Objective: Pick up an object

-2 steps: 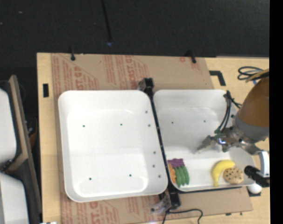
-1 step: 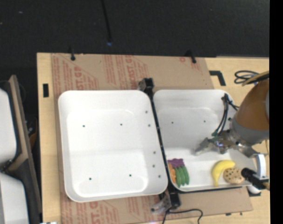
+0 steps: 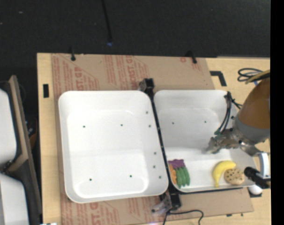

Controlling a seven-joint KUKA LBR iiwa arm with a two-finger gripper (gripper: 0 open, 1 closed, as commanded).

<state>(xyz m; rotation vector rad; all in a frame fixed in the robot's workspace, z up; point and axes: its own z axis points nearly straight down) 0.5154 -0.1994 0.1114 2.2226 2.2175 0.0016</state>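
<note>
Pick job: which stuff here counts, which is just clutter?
Job:
gripper
banana
cookie
green and purple toy
right bin

Lying about:
left bin
cardboard sheet
black cable

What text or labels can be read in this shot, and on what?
Red printing on the cardboard sheet under the two bins: runs along the top and left edges, repeated, but too blurred and turned to read.
Left bin, right bin: no text visible.
Banana, cookie, green and purple toy: no labels visible.
Nothing legible anywhere.
</note>
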